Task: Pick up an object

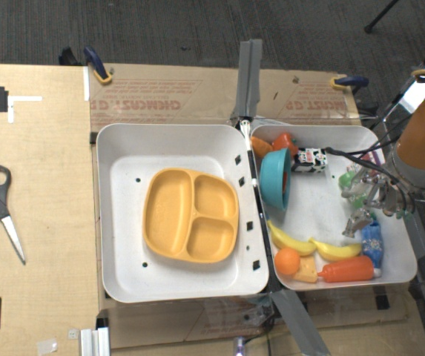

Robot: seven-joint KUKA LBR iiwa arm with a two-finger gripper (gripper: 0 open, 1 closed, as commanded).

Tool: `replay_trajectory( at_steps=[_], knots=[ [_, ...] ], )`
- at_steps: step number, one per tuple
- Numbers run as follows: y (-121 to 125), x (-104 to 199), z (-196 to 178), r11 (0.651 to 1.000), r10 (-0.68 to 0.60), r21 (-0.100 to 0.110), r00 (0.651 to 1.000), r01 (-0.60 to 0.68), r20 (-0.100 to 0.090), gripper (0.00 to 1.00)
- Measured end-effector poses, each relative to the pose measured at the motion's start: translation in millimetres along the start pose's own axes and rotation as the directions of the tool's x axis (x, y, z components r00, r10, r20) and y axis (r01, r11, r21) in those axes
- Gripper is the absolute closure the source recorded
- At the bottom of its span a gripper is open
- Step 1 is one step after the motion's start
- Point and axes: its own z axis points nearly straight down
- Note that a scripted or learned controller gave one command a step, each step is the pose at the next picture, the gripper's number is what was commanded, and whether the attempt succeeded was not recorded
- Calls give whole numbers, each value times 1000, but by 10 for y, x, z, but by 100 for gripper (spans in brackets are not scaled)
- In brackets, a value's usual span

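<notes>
1. Gripper (360, 210) hung low over the right side of the right bin (323, 199), reaching in from the right; I could not tell its state through the clutter of cables around it.
2. Just below it sat a blue packet (373, 243), its long axis running roughly up and down my view, near the bin's right wall.
3. I saw a carrot (346, 270) lying along the front wall, long axis left to right, narrow tip pointing left.
4. Two bananas (316, 245) lay end to end above the carrot, curving from upper left to right.
5. An orange (288, 260) rested at the front left corner, touching the left banana.
6. A teal bowl (275, 178) stood tilted on edge against the left wall, with a cow toy (310, 160) just beside it.
7. A yellow tray (191, 215) lay flat in the left bin (116, 199).
</notes>
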Motion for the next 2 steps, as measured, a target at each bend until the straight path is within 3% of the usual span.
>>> replay_trajectory(
  at_steps=[1, 2],
  knots=[
    [139, -202, 115, 982, 187, -5, 982, -187, -10, 0],
    [-183, 284, 106, 982, 191, 3, 982, -191, -4, 0]
  ],
)
